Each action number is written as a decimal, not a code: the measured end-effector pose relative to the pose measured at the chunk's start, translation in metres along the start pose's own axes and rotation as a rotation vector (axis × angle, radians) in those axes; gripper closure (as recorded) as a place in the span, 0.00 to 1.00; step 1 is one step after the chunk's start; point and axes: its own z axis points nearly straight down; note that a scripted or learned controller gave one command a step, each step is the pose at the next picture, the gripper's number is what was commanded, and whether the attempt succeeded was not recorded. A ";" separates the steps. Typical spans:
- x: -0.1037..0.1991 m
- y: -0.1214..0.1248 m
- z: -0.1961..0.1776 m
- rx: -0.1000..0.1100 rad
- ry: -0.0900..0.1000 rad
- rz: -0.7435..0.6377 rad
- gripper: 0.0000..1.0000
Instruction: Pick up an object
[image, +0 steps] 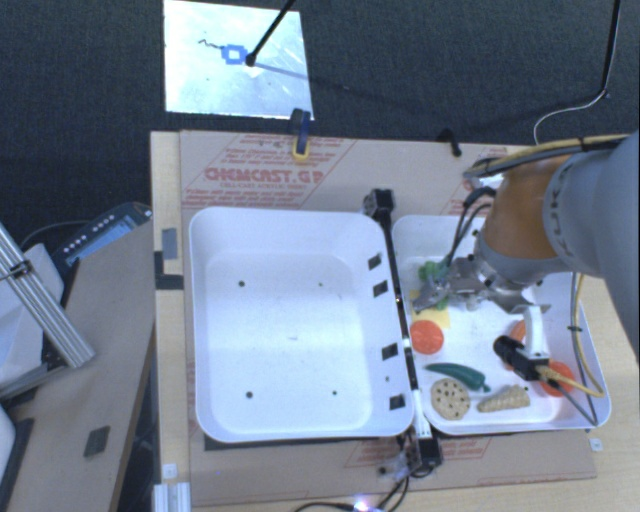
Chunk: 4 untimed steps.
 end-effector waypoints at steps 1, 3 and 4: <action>-0.001 0.011 0.008 -0.001 0.000 -0.001 0.00; -0.064 -0.101 0.008 0.005 0.001 0.005 0.00; -0.055 -0.095 -0.209 -0.016 -0.005 -0.003 0.00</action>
